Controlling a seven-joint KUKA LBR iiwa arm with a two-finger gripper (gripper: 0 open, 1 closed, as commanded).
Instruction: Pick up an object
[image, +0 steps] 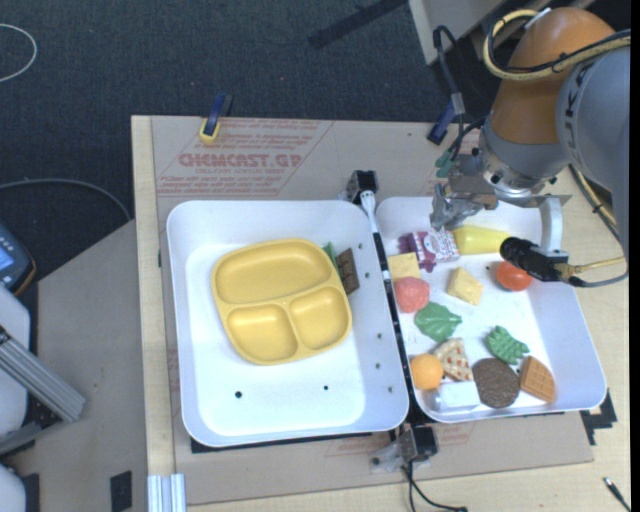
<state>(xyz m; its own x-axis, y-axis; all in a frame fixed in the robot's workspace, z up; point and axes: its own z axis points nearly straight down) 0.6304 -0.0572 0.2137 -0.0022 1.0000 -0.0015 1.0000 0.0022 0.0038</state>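
On the bench, two white bins sit side by side: the left bin (190, 330) bears a yellow divided plate (280, 298), a broad, stiff thing, awkward for two fingers except at its rim. Right of it, the right bin (585, 350) holds a scatter of small toy foods, likely light, hard and somewhat slippery. Largest there is the brown cookie (494, 381), flat and best taken across its edge; then the yellow banana (482, 239), the green leaf (437, 321), the orange ball (427, 371). Above the bin's far end, beside the purple wrapper (431, 246), hangs the gripper (452, 210); whether it grips anything, I cannot tell.
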